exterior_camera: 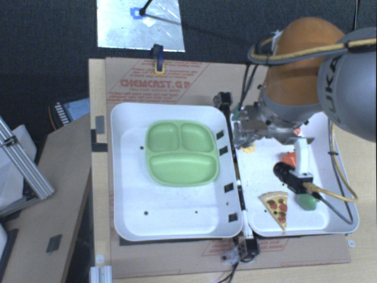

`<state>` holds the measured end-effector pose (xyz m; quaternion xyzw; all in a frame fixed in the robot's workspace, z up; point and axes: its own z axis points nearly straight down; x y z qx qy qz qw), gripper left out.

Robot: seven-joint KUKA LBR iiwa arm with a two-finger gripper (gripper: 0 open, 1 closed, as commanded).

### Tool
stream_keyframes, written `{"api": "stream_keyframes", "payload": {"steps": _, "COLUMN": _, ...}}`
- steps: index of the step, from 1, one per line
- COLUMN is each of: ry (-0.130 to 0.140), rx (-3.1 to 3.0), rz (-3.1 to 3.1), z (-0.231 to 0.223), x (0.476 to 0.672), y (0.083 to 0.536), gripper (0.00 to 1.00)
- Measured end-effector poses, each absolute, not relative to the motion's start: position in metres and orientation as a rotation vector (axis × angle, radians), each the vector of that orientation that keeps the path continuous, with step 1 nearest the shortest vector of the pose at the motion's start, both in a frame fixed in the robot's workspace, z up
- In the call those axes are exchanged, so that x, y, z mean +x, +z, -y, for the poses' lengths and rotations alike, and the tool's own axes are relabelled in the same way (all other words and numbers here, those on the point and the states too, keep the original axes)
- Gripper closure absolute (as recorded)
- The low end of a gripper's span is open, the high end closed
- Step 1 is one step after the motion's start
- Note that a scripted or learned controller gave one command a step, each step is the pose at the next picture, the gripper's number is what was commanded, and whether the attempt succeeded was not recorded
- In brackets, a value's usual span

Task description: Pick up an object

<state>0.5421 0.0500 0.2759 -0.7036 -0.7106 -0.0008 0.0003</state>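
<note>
The arm hangs low over the far part of the right bin, with the pincer close to the divider between the bins. The wrist hides it, so whether it is spread or pressed together cannot be told, and nothing can be seen held in it.

Several pickable things lie in that bin. A small yellow scrap sits just beside the pincer, a red piece lies a little to the right, and a green piece and a pizza slice lie near the front wall. The left bin holds a green plate.

The scrap looks the likeliest target, but it is too small to read a long axis. The slice is clearer: its crust faces the back of the bin, its tip points toward the front wall, and its long axis runs back to front, leaning slightly right.

The main risk is the bin wall: so close to the divider, the pincer may strike or scrape it instead of closing on the scrap. The scrap also looks flat and thin, so it could slip out or simply be pushed along the floor.
</note>
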Motion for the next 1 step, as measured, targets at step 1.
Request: {"api": "stream_keyframes", "payload": {"steps": 1, "ry": -0.001, "rx": -2.212, "rz": 2.230, "z": -0.1010, "x": 0.5257, "y": 0.2524, "gripper": 1.00}}
